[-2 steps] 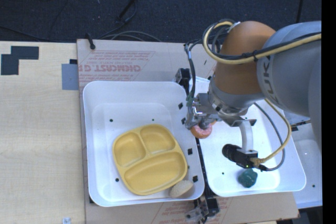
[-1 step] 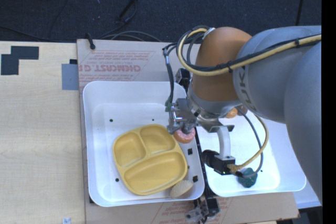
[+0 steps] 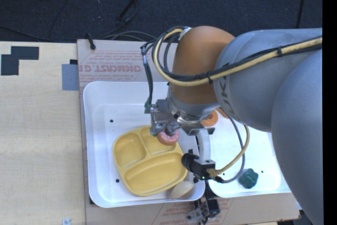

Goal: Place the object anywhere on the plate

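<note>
A yellow divided plate (image 3: 147, 163) lies in the left white bin (image 3: 100, 113), toward its front right. My gripper (image 3: 167, 131) hangs over the plate's far right rim, under the orange-banded wrist. A small pink ring-shaped object (image 3: 169, 138) sits between its fingertips, and the gripper is shut on it. The ring hovers just over the plate's upper right compartment. The wrist hides the fingers' upper parts.
A beige rounded object (image 3: 182, 189) rests at the left bin's front right corner, beside the plate. In the right bin (image 3: 263, 187) lies a green object (image 3: 248, 178), and an orange object (image 3: 210, 118) peeks out behind the wrist. A black cable fitting (image 3: 196, 166) hangs over the plate's right edge.
</note>
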Robot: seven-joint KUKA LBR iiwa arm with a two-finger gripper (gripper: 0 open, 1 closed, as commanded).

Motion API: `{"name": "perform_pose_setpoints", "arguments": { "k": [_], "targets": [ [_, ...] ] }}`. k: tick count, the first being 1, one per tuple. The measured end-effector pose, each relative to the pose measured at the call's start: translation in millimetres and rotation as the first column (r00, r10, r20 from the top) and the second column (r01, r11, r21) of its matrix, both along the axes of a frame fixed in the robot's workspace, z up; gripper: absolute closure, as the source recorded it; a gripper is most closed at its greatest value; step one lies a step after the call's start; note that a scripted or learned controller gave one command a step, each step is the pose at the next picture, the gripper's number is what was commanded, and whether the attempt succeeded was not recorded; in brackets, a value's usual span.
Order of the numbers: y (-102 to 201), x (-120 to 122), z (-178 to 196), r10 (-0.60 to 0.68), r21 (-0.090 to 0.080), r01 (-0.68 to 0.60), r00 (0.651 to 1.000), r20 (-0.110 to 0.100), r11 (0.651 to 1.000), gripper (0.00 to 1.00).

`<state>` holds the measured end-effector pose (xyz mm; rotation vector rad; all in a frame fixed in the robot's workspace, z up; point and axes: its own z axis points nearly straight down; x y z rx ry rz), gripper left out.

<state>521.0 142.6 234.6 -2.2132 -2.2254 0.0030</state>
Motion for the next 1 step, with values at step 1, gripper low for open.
{"name": "perform_pose_setpoints", "arguments": {
  "k": [1],
  "targets": [
    [-1.9,0.2,-0.6,-0.003,-0.001,0.003,1.000,-0.001,1.000,0.00]
  ]
}}
